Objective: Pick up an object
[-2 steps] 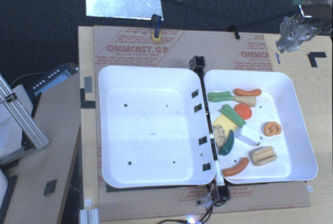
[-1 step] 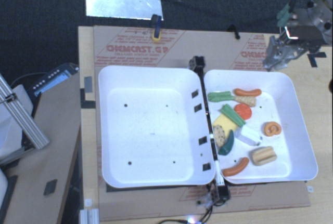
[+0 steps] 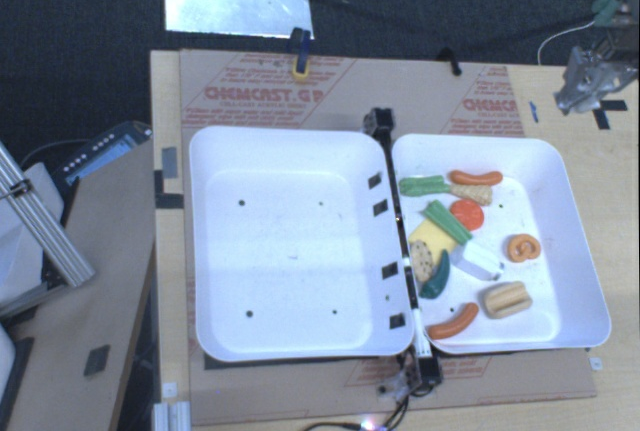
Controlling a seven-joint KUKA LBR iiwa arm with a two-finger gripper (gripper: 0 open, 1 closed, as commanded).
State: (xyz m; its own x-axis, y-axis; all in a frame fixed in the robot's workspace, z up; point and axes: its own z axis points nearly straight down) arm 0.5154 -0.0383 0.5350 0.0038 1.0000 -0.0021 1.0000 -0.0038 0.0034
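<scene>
On the desk (image 3: pixel 250 79), the left bin (image 3: pixel 300 249) sits beside the right bin (image 3: pixel 560 219), which holds toy food: bun (image 3: pixel 505 299), sausage (image 3: pixel 452 321), tomato (image 3: pixel 467 214). The arm's jaws (image 3: pixel 590 84) hang upper right, well apart; their state I cannot tell.

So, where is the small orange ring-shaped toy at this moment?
The orange ring toy lies in the right bin, toward its right wall. The hot dog bun toy sits just below it, and the red tomato slice is to its left.
</scene>
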